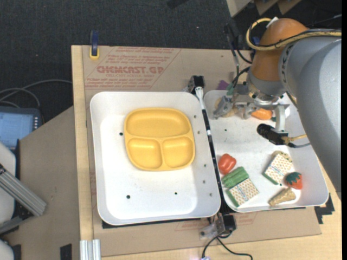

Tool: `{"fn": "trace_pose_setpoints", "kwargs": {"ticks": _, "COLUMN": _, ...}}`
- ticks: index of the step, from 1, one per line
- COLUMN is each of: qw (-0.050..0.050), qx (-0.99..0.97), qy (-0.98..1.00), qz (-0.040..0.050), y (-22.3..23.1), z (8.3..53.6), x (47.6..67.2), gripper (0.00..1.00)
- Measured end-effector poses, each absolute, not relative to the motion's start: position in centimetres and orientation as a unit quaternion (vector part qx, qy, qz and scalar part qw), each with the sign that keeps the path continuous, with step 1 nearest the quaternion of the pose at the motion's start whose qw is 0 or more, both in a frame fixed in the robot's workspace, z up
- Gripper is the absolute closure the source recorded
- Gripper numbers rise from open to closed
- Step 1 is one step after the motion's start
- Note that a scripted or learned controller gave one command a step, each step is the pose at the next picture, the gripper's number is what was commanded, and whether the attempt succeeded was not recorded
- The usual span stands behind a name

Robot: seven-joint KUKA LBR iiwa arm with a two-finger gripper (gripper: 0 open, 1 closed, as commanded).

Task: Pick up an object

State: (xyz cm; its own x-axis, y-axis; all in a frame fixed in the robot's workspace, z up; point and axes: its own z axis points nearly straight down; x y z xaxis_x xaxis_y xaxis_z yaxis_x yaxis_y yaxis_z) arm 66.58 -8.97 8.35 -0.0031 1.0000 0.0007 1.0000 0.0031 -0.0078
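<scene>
The grey arm's tool [250, 105], its grip state impossible to tell, hovers at the far end of the shallow white right bin [320, 191], near a small orange piece [262, 114], where a descent could strike the wall and miss.

This place looks like a robotics lab. A grey industrial arm [314, 64] reaches in at the right of the frame, two white bins [108, 145] sit on a brown board [130, 64] with printed letters, and loose cables [32, 88] lie on dark carpet [81, 10] at upper left.
</scene>
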Motion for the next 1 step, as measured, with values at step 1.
{"fn": "trace_pose_setpoints", "kwargs": {"ticks": 1, "qw": 0.000, "qx": -0.709, "qy": -0.705, "qz": 0.0019, "y": -15.63, "z": 8.51, "x": 63.91, "gripper": 0.00}}
